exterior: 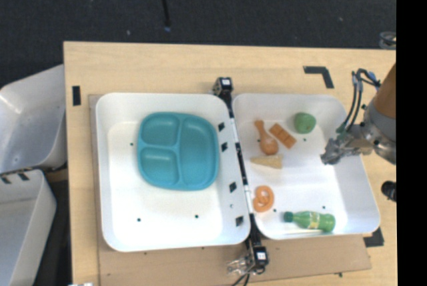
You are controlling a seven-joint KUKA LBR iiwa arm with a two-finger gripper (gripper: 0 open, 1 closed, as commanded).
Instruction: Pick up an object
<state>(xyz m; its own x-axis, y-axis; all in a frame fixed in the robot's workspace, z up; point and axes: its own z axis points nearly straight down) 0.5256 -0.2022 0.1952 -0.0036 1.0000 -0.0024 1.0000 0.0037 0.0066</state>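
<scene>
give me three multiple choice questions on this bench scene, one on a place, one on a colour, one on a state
1. Where does the teal divided plate lie?
A. in the left bin
B. in the right bin
C. on the bare bench

2. What colour is the bottle near the right bin's front edge?
A. red
B. green
C. blue

3. How does the bottle rest?
A. upright
B. on its side
C. leaning on the ball

Answers:
1. A, the plate sits inside the left bin.
2. B, its body is green with a yellow-green label.
3. B, it lies flat along the bin floor, apart from the green ball.
</scene>
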